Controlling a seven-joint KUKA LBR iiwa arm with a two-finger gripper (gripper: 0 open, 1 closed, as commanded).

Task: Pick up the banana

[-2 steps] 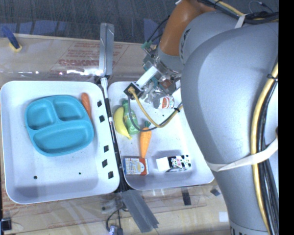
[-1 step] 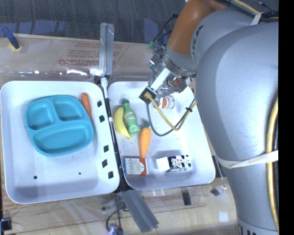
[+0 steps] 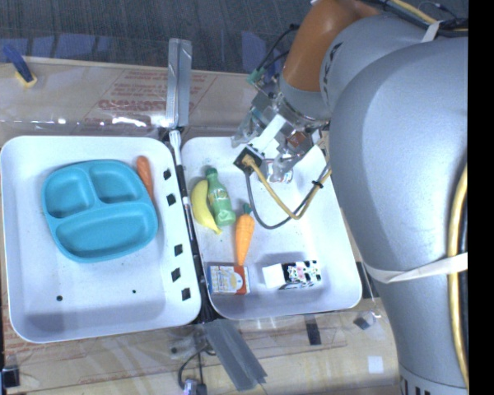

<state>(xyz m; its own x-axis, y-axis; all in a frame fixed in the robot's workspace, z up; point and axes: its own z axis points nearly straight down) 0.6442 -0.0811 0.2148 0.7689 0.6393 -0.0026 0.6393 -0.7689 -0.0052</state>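
Approach step: your hand (image 3: 273,156) hovering at right bin (image 3: 337,245) far edge, grip state unclear; banana (image 3: 202,206) lying untouched at left wall, awaiting descent.

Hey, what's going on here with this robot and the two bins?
A grey robot arm reaches in from the right, its gripper above the far end of the right bin. The banana it is meant to pick up lies in that bin beside a green bottle, with a carrot and two small cartons nearby. The left bin holds a blue divided plate.
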